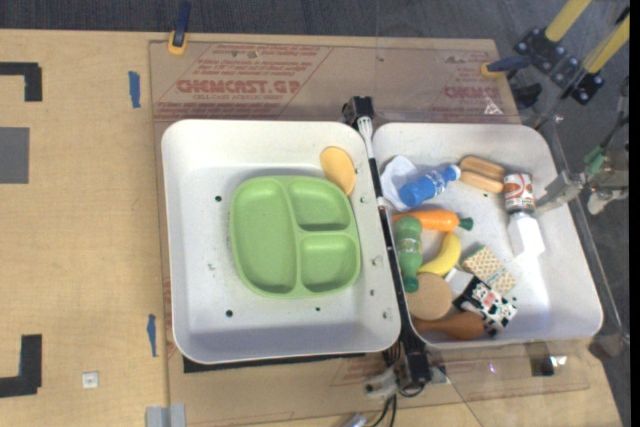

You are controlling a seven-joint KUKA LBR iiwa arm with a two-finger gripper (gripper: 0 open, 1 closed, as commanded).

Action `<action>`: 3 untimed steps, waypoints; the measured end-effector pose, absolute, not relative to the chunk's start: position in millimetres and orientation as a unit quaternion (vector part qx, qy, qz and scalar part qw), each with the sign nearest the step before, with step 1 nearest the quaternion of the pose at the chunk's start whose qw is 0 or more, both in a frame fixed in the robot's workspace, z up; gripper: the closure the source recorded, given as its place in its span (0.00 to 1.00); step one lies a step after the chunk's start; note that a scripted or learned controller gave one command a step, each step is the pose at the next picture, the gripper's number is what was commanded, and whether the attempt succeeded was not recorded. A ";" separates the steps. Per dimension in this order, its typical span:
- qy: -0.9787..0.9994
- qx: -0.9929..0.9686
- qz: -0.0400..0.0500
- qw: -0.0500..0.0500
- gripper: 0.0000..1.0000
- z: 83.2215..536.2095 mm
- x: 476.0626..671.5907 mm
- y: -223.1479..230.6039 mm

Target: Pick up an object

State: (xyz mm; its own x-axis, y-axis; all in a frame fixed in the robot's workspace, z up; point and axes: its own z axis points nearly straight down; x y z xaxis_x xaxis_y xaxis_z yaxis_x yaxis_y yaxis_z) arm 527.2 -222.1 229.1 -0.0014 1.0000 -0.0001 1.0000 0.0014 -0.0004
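Two shallow white plastic bins sit side by side on the tan wooden counter [80, 245]. Left bin [190, 315]: a light green three-compartment plastic plate [295, 235] lies flat in the middle, and a yellow-orange oval toy [339, 169] rests at its far right corner, just beside the bin's right wall. Right bin [575, 295] holds a cluster of small items: a blue and white plastic bottle [425, 185] lying on its side at the far left, a toy hot dog [482, 174] far centre, a small red and white can [517, 192] just right of it, a white tube-shaped bottle [526, 237] near the right wall, an orange toy carrot [430, 220], a green toy bottle [408, 245], a yellow toy banana [445, 257], a tan waffle-pattern cracker [486, 264], a round tan disc [432, 297], a black and white checkered block [492, 303], and a brown oblong piece [455, 326] at the near edge. The gripper [565, 190] sits at the bin's right rim, near the can and white bottle; cannot tell how the jaws stand, too blurred and small.
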 end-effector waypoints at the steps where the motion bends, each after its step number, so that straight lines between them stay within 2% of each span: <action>1: -0.665 -0.747 -0.003 0.011 0.00 98.2 587.0 -207.6; 2: -0.448 -0.894 -0.003 0.019 0.00 89.6 624.0 -201.2; 3: -0.221 -0.975 -0.001 0.002 0.00 88.2 614.9 -134.7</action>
